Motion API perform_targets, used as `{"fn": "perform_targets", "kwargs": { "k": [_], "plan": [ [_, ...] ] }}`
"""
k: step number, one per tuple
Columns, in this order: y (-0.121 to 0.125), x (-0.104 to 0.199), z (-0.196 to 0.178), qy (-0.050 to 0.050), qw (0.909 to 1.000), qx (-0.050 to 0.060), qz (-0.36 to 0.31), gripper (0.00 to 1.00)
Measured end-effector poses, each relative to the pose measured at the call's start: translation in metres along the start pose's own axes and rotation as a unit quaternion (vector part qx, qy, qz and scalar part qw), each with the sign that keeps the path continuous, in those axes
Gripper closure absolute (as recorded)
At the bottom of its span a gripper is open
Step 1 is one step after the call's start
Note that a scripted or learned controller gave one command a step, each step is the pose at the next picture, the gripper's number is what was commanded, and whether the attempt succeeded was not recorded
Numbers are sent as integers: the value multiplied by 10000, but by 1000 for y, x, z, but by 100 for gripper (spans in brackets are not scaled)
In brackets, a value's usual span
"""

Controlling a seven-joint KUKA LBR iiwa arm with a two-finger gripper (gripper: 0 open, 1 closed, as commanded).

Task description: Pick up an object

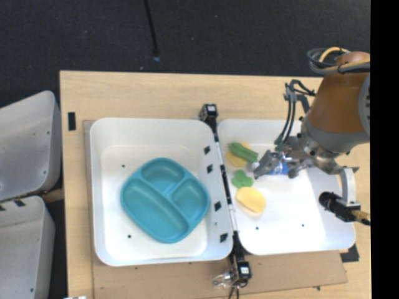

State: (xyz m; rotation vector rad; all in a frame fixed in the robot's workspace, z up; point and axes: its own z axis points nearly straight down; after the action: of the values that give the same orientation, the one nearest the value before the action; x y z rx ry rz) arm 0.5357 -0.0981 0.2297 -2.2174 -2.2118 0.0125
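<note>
- We read no writing anywhere.
- Smooth teal divided plate (164,199) in left bin (100,167).
- Claw (269,165) near glossy yellow piece (251,200); we cannot tell its state.

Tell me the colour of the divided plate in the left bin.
Teal blue; the plate shows plainly in the camera view.

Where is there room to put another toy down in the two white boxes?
Right bin: bare floor along its near edge, below the yellow toy. Left bin: bare strips around the blue tray. It is crowded beside the divider, where green pieces and the gripper bunch together.
</note>
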Motion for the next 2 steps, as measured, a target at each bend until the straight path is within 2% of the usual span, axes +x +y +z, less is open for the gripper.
{"fn": "perform_targets", "kwargs": {
  "k": [1, 2],
  "plan": [
    [2, 0, -7, -7, 10000, -68, -20, 0],
    [5, -4, 53, -13, 10000, -62, -8, 0]
  ]
}}
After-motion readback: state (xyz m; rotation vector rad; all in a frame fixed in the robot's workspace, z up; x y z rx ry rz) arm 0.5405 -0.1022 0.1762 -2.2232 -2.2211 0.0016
